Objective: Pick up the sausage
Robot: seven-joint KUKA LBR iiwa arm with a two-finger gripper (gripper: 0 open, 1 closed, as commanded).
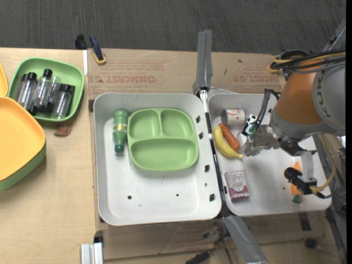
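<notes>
The sausage [230, 138] is a short orange-red piece in the right bin [275, 199], lying against the top side of a yellow banana [223, 144] near the bin's left wall. My gripper [251, 147] hangs low over the right bin, just right of the banana's lower end and a short way from the sausage. The wrist and the grey arm with its orange band [297, 100] rise behind it to the right. Nothing shows between the gripper and the sausage.
The right bin also holds a small can [235, 116], a pink carton [237, 184] and a small orange item [297, 188] by the right wall. A green divided plate [163, 138] and a green bottle [119, 130] sit in the left bin [154, 202].
</notes>
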